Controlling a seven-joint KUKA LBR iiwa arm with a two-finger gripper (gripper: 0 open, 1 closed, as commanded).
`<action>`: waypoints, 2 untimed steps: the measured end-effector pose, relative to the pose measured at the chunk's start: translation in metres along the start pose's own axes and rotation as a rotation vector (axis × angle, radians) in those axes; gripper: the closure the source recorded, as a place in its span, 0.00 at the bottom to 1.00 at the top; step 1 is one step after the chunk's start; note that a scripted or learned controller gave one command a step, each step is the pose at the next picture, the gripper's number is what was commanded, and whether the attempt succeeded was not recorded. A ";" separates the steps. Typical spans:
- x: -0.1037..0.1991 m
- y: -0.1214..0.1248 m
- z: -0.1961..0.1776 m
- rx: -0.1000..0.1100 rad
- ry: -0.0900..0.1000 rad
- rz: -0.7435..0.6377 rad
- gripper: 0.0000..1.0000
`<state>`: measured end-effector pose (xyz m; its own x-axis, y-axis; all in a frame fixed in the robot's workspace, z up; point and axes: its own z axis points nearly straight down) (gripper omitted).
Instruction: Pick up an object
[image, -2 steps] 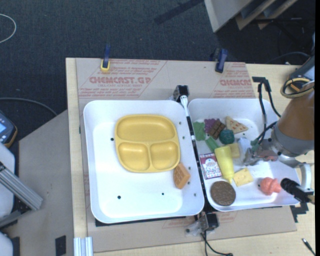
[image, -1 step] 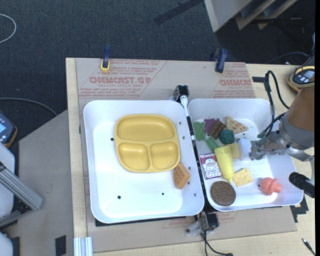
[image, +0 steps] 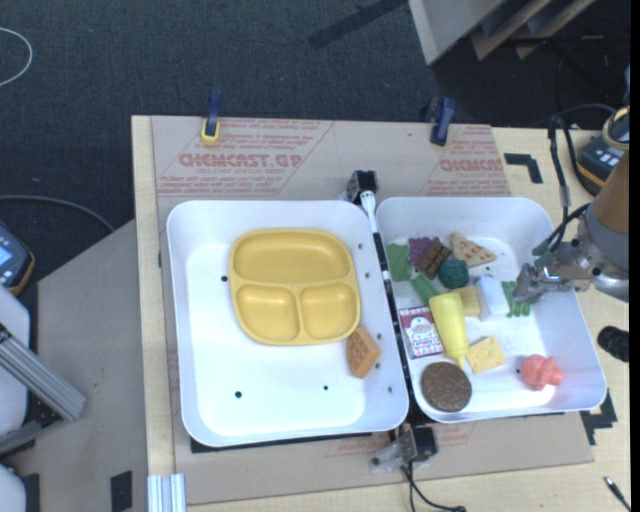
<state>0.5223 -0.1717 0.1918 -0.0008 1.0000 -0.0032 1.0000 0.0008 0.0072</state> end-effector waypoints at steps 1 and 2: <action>-0.001 0.002 -0.036 0.000 0.000 -0.001 1.00; 0.048 0.032 -0.034 0.002 0.003 -0.006 1.00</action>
<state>0.5543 -0.1240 0.2261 -0.0067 1.0000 -0.0002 1.0000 0.0067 0.0048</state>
